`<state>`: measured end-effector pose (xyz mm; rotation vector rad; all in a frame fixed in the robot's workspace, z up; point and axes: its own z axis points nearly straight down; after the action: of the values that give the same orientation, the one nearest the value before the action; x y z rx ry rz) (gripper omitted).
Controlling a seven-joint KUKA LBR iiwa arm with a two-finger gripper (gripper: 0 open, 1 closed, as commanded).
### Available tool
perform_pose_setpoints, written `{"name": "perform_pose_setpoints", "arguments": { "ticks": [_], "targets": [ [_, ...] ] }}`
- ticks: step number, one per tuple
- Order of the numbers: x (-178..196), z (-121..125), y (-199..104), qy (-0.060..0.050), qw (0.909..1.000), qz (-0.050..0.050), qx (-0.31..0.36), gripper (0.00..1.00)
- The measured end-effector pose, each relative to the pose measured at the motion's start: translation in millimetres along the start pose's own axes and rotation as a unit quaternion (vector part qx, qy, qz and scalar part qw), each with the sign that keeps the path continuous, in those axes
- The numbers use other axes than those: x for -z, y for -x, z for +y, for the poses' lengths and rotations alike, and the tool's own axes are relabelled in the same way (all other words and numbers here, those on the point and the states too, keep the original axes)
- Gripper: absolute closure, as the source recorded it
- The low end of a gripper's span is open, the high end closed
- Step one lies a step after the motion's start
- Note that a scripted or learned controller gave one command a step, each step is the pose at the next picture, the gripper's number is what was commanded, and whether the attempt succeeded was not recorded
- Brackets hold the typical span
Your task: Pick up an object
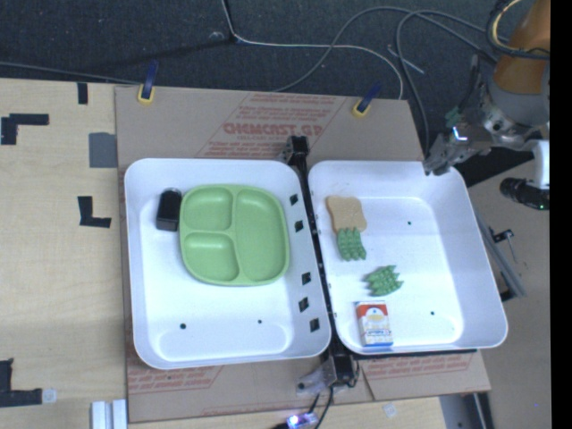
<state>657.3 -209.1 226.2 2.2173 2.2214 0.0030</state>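
A: How many bins are on the bench (54, 266)?

B: Two, side by side and touching along the middle. The left bin (147, 329) and the right bin (465, 266), both shallow and white.

A: What sits in the left one?

B: Two things. One green plate (235, 235) with three compartments, roughly in the middle, and one small black block (168, 209) just beside the plate's left edge.

A: And the right one?

B: Four things, all in its left half, strung from the far side to the near side. One tan piece shaped like a slice of toast (344, 212); touching its near edge, one green ridged piece (351, 244); a little nearer, one green leafy piece (383, 281); nearest, one small carton (374, 323) in red, white and blue, lying flat.

A: Where is the arm (518, 56)?

B: At the upper right. The tool (440, 161) hangs over the far right corner of the right bin, well apart from all four items.

A: Is the tool spread or pressed together?

B: I cannot tell; it is dark and small against the bin's rim. Nothing shows between its tips
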Motion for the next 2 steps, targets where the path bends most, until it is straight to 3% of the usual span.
{"name": "perform_pose_setpoints", "arguments": {
  "ticks": [2],
  "targets": [
    [-4, -20, -102, -0.002, 1.0000, 0.001, 0.002, 1.00]
  ]
}}
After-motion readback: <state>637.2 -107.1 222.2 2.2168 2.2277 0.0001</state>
